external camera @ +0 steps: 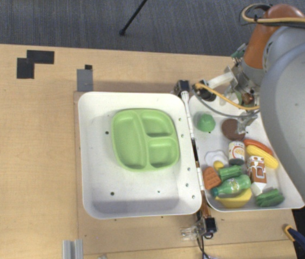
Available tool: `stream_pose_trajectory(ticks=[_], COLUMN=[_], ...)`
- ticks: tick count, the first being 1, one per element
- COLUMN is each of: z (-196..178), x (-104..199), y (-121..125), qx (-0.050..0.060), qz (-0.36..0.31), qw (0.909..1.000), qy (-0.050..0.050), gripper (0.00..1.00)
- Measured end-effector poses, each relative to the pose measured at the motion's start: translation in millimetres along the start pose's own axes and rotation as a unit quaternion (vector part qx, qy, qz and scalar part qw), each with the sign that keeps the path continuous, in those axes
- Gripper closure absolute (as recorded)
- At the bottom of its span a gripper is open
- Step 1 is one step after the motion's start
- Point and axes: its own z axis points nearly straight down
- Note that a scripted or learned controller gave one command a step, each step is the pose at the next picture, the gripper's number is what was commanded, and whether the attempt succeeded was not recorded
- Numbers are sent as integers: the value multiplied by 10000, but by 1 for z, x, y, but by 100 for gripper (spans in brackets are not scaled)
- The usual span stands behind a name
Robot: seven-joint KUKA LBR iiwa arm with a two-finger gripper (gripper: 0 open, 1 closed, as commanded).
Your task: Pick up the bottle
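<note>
A green plastic bottle [232, 186] lies on its side in the front part of the right bin [211, 108], resting on a yellow banana [236, 200]. A small jar-like bottle with an orange label [237, 151] stands just behind it. My gripper [243, 115] hangs over the back of the right bin, next to a brown round piece [230, 128] and well behind the green bottle. The arm's grey body covers the bin's right side. Nothing shows in the gripper's grasp.
The left bin [95, 198] holds a green divided plate [144, 138]. The right bin also holds a green ball [206, 123], a red and yellow piece [261, 152], a cookie [212, 178], a green vegetable [269, 198] and a white carton [257, 172]. Cables loop near the wrist [222, 99].
</note>
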Motion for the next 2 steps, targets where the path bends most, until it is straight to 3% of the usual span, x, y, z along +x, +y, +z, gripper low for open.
stream_pose_trajectory(ticks=[1,2], z=[-10,-84], x=[0,-30], y=[-1,57], qx=[5,-7], qz=[-37,-377], qw=[10000,9993], qy=[-6,-1], gripper=[100,100])
